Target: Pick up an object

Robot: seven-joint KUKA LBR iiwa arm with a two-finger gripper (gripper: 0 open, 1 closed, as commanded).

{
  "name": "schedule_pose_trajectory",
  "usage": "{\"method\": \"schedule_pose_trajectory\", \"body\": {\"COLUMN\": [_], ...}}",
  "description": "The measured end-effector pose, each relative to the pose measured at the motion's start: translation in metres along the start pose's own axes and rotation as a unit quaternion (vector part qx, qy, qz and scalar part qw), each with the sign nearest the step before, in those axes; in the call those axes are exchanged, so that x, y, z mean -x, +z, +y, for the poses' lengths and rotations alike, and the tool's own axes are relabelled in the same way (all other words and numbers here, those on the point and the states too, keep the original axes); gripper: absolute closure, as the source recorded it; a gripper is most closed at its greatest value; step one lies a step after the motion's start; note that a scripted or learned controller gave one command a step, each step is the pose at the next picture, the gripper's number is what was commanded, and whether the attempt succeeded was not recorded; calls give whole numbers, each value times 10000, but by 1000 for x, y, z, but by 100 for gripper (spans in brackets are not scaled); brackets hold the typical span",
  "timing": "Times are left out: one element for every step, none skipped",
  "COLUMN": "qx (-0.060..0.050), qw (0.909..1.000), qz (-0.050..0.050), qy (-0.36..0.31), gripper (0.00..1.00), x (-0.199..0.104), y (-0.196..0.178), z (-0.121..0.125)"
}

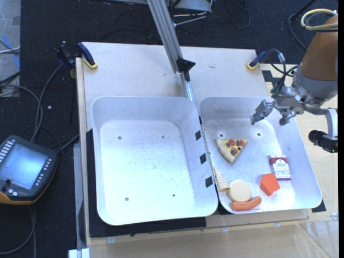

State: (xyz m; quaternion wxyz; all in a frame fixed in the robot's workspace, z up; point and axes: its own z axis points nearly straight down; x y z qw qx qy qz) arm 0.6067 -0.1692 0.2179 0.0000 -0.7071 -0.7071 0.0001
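1. Pizza slice [232, 148], the likeliest pick, lying flat on the floor of the right bin [301, 144], below the hand [273, 113] and toward the divider; not touched.
2. Hand raised over the bin's far half, fingers [262, 112] spread wide, nothing between them.
3. Further from the hand, toward the near rim: small red-and-white carton [280, 167], orange block [269, 184], round biscuit [240, 190] touching a sausage [246, 203], and a wafer strip [220, 178] against the divider.
4. Left bin [145, 160] beyond the divider; both bins on the desk [134, 71].
5. Risk, judged: slice thin and flat, so fingers liable to close above it or skid off; biscuit and sausage touching, so a grab there liable to shove one aside.
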Motion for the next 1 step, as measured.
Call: {"method": "schedule_pose_trajectory", "body": {"qx": [-49], "qw": [10000], "qz": [9], "qy": [-1], "gripper": [0], "x": [18], "y": [129], "z": [67]}}
